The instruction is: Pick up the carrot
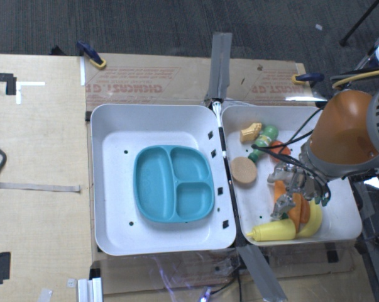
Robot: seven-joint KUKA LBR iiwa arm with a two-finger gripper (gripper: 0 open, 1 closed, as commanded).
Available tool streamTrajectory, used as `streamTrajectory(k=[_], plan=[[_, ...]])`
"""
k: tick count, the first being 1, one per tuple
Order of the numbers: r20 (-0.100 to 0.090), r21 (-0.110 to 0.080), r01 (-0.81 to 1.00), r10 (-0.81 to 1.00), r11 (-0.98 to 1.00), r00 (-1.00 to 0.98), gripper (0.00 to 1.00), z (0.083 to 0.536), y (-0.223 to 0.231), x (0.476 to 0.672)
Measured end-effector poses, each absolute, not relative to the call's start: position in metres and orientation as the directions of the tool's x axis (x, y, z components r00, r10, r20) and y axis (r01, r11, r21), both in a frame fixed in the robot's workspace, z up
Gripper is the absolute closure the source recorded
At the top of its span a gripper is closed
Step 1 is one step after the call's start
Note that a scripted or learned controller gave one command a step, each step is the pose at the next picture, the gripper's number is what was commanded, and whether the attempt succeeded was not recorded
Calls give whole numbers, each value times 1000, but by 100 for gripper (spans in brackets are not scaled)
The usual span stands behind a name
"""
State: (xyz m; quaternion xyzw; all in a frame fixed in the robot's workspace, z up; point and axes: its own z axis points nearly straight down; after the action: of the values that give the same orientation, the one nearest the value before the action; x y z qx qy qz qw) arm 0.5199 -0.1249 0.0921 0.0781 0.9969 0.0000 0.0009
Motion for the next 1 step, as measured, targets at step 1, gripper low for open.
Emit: streamTrajectory(k=[1], plan=[[-7,0,153,153,988,-988,100,102,-124,522]])
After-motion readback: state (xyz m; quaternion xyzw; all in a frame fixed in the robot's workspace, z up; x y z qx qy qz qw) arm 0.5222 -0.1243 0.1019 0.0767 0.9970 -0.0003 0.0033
